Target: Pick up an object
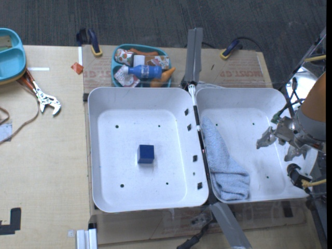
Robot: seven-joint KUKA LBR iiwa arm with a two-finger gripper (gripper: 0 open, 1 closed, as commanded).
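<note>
The bench [46, 180] bears 2 white bins [98, 154], a wrench [45, 101].

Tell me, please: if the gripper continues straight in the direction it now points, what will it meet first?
The gripper points toward the view's left, over the right bin. Going straight on, it would probably meet the light blue towel first, though its height above the bin is unclear from this one view.
</note>
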